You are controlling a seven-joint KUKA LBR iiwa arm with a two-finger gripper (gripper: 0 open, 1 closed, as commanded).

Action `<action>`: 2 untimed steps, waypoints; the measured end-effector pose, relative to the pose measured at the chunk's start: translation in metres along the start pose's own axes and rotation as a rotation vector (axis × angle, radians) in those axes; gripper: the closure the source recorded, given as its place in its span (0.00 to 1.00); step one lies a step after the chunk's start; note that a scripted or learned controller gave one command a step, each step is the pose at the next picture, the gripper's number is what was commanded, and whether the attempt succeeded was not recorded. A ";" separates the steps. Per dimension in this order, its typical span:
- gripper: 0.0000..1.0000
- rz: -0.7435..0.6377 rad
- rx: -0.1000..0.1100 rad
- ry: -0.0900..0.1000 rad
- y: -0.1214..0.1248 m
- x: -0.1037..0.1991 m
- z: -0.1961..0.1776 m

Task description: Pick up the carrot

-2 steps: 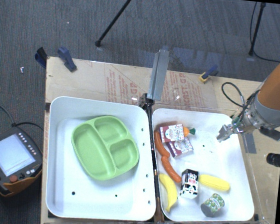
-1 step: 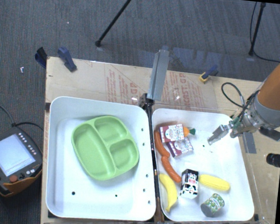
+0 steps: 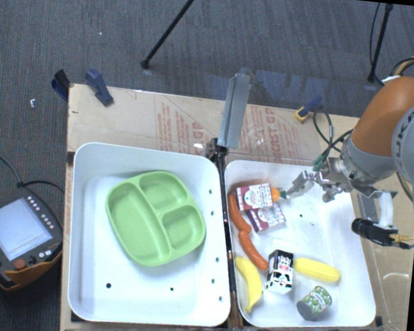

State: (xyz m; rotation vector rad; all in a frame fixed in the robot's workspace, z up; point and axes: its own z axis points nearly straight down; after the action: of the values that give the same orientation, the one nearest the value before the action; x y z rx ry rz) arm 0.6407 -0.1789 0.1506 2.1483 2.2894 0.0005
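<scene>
The carrot, a small orange piece with a green tip, sits right of centre in the frame, in the upper part of the right bin. It appears to be at the tip of the gripper, which reaches in from the right, and over the top edge of a red carton. At this size I cannot tell whether the carrot is clamped between the fingers or just resting on the carton with the fingertips against it; the spread of the fingers is also too small and blurred to judge.

So the reach to the carrot looks done, and possibly the grasp, but no clear lift can be read. What remains, as I judge it, is to confirm the hold and raise the carrot clear of the bin.

Below the carton, along the bin's left side, lie two sausages, a banana, a small cow-print carton, a corn cob and a green can. The left bin holds a green divided plate.
</scene>
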 end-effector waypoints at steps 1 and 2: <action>0.00 -0.441 0.000 0.001 0.006 0.014 0.051; 0.00 -0.596 -0.016 -0.002 -0.005 -0.002 0.055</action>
State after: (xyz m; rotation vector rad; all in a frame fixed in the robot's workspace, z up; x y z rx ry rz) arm 0.6357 -0.1815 0.0956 1.3762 2.8081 0.0157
